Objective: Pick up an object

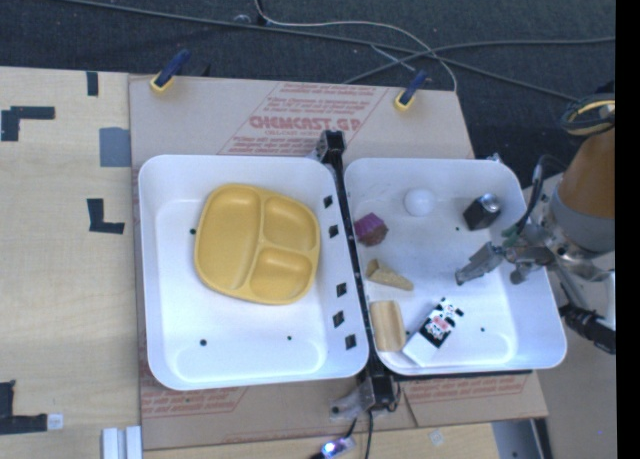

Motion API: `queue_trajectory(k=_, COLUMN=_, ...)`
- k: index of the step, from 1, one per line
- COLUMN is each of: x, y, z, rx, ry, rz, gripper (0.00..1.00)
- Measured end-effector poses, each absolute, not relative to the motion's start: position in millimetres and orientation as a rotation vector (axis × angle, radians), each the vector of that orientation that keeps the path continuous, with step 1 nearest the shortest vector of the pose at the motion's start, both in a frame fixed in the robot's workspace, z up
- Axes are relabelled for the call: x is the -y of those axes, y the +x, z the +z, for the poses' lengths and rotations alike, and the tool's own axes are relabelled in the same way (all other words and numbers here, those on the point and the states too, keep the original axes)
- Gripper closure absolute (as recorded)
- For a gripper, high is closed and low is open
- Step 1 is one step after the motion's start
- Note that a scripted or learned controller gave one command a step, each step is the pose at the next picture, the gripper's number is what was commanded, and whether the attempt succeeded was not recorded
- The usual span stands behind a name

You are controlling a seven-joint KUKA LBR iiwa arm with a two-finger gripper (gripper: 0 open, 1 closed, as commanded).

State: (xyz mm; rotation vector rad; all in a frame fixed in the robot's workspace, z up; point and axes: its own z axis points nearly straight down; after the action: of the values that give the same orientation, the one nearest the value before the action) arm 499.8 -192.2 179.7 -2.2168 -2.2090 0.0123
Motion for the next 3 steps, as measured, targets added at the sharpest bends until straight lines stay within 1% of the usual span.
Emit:
queue_trajectory(k=1, x=192, y=503.2, z=186, rx=2.221, ry=-2.220, rz=0.002, gripper=0.00)
queue_trajectory(k=2, x=198, y=495.5, z=137, rx=2.217, ry=-2.218, rz=0.006, gripper=0.00)
queue_trajectory(k=3, x=198, y=495.9, z=85, rx=2.224, ry=-2.223, rz=0.002, gripper=0.00)
